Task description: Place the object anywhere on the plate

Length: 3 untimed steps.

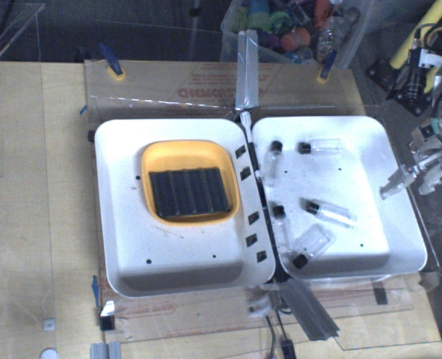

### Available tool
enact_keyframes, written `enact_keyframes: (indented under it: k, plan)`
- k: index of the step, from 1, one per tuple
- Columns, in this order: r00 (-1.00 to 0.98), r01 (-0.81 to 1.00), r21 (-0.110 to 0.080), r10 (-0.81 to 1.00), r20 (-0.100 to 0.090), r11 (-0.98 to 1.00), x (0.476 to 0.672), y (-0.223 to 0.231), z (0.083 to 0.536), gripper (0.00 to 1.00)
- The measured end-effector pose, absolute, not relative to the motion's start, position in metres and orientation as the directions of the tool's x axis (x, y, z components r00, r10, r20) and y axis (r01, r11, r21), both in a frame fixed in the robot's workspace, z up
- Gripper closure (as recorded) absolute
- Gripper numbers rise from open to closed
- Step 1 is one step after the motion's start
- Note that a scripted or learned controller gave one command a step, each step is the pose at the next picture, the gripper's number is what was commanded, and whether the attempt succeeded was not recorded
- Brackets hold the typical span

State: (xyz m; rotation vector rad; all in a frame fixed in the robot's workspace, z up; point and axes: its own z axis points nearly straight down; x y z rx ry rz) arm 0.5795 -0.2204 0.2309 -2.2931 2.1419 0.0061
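Beside the yellow plate (188, 181), clear vials (328, 212) (right bin (370, 200)).

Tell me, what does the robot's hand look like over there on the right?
At the right edge, the hand is a small, pale metallic-grey piece with thin, pointed ends, reaching over the rim of the right white bin. Behind it sits a cluster of silvery parts. Finer details are too small and blurred to make out.

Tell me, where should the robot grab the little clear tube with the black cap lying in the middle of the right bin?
Probably around its clear body, coming straight down from above. The tube lies flat and slanted with free space on both long sides, so fingers could close across its narrow width.
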Motion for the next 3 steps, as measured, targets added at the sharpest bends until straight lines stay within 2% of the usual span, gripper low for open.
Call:
enact_keyframes:
  k: [1,2,3]
  plan:
    - [0.090,-0.996,-0.005,-0.996,-0.004,-0.090,0.556,-0.212,0.292,0.00]
    - [0.077,-0.997,-0.010,-0.997,-0.008,-0.077,0.556,-0.214,0.303,1.00]
    - [0.381,-0.925,-0.006,-0.925,-0.003,-0.381,0.568,-0.209,0.335,1.00]
